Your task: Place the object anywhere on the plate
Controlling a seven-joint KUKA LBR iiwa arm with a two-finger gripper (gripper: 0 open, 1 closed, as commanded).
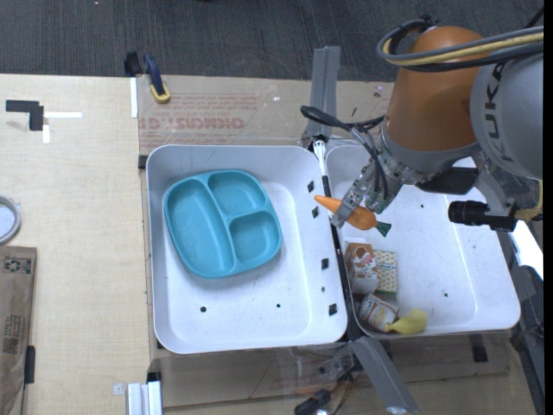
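Note:
A blue three-compartment plate [223,222] lies in the left bin [173,318], toward its upper left. My gripper [352,208] hangs over the divider between the two bins, shut on an orange toy carrot [344,210] with a green top. The carrot lies roughly level, its tip pointing left toward the plate, its green end to the right. It is held above the bins, to the right of the plate and apart from it.
The right bin [449,309] holds a printed snack packet [373,266], a small round pot [377,308] and a yellow piece [408,322] at its front left corner. Clips and tape lie on the bench at left.

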